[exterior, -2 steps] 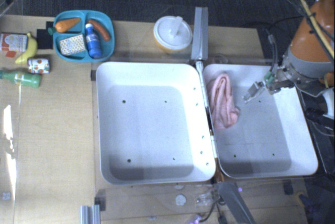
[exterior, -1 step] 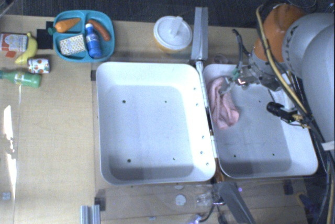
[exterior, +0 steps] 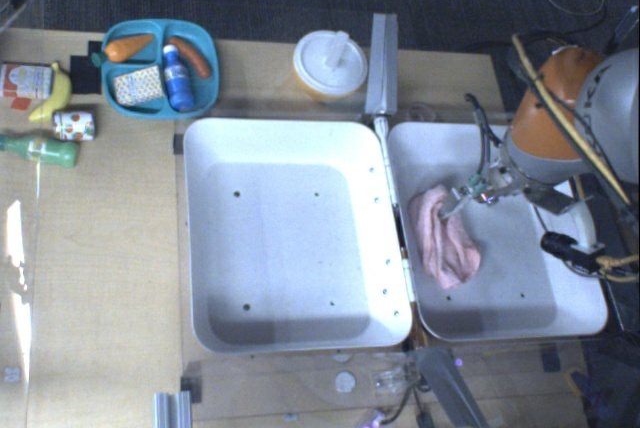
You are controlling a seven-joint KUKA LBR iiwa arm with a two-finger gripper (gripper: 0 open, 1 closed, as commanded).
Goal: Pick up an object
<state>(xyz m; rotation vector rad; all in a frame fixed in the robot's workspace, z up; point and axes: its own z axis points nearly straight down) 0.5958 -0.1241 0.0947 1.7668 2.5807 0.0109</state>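
So the thing to grab here is a crumpled pink cloth (exterior: 444, 236), lying in the left half of the right-hand white bin (exterior: 520, 316), close to the divider. It's going to be soft and floppy and basically weightless, so I'd guess pinching a raised fold near the top of the bunch is the safest bet. It'll just drape. The grey arm with the orange band (exterior: 560, 116) leans in from the right, wrist angled down-left, and its two-finger gripper (exterior: 462, 196) sits right at the cloth's upper right edge. Can't tell from this angle how the gripper is set.
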